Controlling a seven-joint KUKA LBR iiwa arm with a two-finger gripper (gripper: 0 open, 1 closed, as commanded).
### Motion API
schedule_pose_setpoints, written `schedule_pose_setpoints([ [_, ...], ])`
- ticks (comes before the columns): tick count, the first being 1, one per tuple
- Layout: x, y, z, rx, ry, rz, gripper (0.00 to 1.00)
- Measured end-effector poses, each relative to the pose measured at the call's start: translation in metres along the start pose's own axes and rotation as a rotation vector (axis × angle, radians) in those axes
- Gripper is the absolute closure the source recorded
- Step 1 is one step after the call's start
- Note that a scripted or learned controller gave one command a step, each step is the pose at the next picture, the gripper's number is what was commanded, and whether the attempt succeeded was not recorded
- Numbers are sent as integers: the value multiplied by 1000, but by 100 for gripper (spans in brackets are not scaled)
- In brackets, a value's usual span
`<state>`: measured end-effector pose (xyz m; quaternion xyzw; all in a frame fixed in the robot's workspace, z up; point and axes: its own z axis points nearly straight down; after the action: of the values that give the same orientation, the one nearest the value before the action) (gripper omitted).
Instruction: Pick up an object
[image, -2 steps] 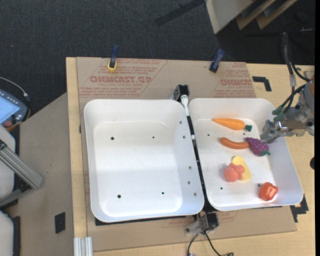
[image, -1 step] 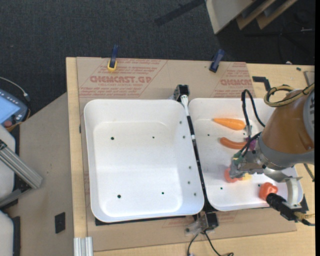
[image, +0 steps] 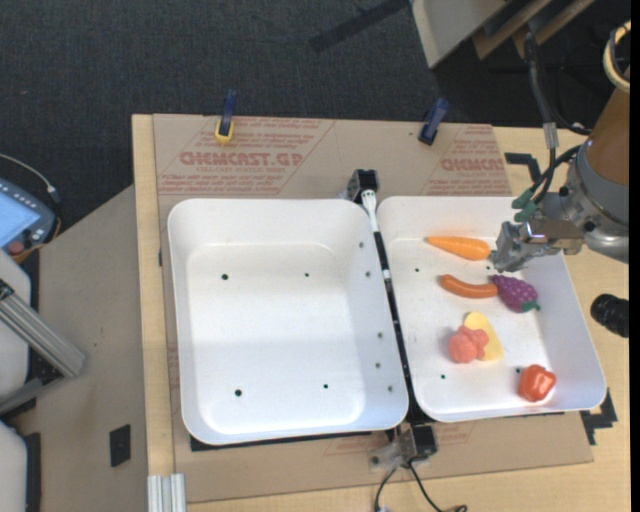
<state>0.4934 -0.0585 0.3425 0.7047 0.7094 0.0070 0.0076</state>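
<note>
I found the pincer (image: 508, 250) at right of frame, poised low between carrot (image: 458, 245) and grapes (image: 515, 292), presumably to grasp; its state I could not tell

A dark grey carpeted floor (image: 120, 60) fills the top of the frame and runs down the left side. On it stands a light wooden bench (image: 140, 330), its edge slanting from the left toward the middle of the frame. A brown cardboard sheet (image: 330, 150) printed with red lettering lies over the bench, held at its far edge by a yellow clamp (image: 226, 120) and a blue clamp (image: 434, 120). At the top right a pale panel (image: 450, 25) and wooden slats (image: 520, 30) jut in. At the far left are a blue-lit screen (image: 15, 212) and a silver metal rail (image: 40, 330). The lighting is even, with soft shadows.
</note>
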Motion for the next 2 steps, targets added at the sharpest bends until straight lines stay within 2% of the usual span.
schedule_pose_setpoints([
  [1,-28,-21,158,36,2,12,100],
  [2,-21,77,-105,-3,-3,3,100],
])
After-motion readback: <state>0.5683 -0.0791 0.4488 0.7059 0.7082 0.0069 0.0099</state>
